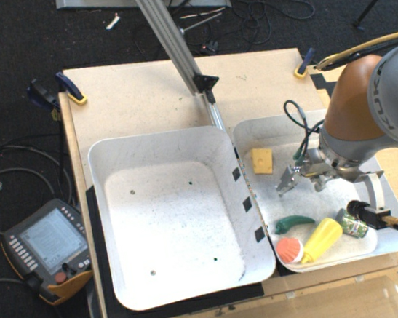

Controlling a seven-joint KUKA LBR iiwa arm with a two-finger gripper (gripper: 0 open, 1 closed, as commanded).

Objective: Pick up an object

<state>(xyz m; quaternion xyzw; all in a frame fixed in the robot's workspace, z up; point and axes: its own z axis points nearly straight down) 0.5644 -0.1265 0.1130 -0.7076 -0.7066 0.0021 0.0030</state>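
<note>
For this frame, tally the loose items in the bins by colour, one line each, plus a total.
Yellow: 2, the sponge square and the bottle
Green: 1, the curved piece
Red-orange: 1, the round item
Green and white: 1, the small patterned item
Total: 5, all in the right bin

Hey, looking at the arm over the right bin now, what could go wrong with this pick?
The gripper hangs over bare floor of the right bin, between the yellow sponge piece and the lower cluster, so closing here may grab nothing. The green object, yellow bottle and orange ball crowd together; a grasp there might nudge neighbours or slip.
</note>
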